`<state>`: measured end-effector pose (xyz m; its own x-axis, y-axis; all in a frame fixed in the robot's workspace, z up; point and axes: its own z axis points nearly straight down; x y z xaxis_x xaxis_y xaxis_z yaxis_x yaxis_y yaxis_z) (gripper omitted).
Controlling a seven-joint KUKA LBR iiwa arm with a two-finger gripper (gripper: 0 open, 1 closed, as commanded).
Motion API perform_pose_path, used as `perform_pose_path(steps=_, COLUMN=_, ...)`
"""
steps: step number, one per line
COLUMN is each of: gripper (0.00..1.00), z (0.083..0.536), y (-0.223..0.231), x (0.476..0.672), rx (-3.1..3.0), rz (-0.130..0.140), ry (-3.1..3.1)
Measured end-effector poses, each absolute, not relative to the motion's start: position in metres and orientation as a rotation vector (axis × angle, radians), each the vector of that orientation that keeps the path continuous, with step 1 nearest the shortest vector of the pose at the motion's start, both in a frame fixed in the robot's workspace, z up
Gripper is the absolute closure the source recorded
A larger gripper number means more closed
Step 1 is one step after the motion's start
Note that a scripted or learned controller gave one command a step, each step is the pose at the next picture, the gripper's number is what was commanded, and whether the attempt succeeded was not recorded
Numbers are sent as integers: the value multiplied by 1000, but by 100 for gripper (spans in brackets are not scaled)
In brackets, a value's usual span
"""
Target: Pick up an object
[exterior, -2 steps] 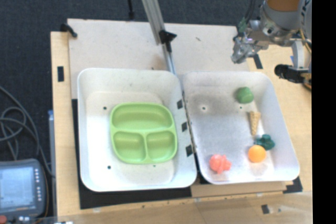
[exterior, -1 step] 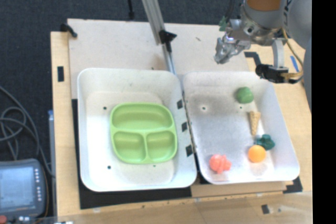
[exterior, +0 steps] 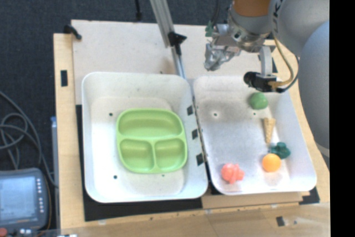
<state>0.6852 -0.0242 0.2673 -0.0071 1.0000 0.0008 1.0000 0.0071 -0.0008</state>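
My gripper [exterior: 213, 62] hangs above the far left corner of the right bin [exterior: 233, 130], with nothing seen between its fingers. In that bin lie a green ball [exterior: 257, 101] at the far right, a tan cone [exterior: 269, 129] below it, a dark green piece [exterior: 280, 150], an orange ball [exterior: 271, 162] and a red-pink lumpy toy [exterior: 232, 173] near the front. All of these lie well to the right of or in front of the gripper.
The left bin [exterior: 100, 97] holds a light green divided plate [exterior: 151, 140]. A slanted metal pole [exterior: 161, 8] rises behind the bins, close to the gripper's left. The grey arm fills the upper right.
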Motion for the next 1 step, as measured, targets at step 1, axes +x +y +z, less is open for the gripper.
perform_pose_path(steps=1, gripper=100, z=253, y=35, x=682, rx=-2212, rz=1, ry=-2228)
